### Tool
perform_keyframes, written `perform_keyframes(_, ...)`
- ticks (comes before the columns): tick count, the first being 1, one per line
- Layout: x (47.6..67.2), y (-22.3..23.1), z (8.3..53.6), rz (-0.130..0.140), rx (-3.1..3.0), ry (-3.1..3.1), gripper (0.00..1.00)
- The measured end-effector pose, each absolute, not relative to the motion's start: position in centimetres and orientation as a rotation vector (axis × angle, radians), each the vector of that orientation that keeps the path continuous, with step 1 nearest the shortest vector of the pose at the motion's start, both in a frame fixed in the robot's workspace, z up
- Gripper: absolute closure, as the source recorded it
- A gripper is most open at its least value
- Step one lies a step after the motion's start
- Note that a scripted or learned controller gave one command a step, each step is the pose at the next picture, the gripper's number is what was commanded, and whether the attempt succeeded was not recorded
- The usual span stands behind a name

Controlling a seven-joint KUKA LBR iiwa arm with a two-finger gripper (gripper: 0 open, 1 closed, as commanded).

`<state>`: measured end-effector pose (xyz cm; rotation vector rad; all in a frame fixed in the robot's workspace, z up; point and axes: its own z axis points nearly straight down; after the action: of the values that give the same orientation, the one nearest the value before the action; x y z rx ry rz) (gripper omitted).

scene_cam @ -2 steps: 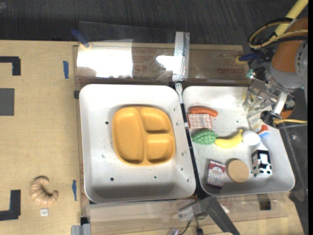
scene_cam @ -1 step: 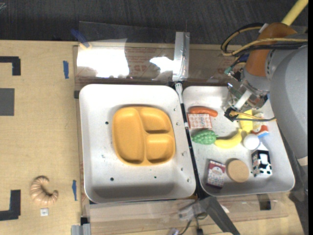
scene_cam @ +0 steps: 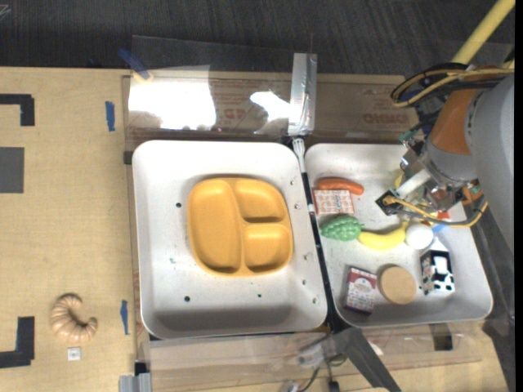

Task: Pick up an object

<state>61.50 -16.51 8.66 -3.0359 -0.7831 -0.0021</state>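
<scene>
Pincer [scene_cam: 395,199] hovers over right bin [scene_cam: 474,300], near banana [scene_cam: 382,238].

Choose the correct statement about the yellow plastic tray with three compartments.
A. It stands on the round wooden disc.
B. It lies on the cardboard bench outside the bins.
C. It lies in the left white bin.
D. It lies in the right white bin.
C: the yellow plastic tray with three compartments lies flat in the middle of the left white bin, while the banana, the sausage and the other small things lie in the right white bin.
</scene>
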Motion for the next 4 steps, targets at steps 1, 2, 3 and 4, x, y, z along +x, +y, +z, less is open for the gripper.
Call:
perform_keyframes(1,54.7,-10.7,8.7,-0.001,-3.097,-0.503,1.0)
perform_keyframes(2,54.3,-10.1,8.8,-0.012,-3.125,-0.347,1.0)
perform_keyframes(3,52.6,-9.6,8.8,-0.014,-3.115,-0.421,1.0)
perform_keyframes(4,52.5,-9.6,8.7,-0.011,-3.114,-0.42,0.0)
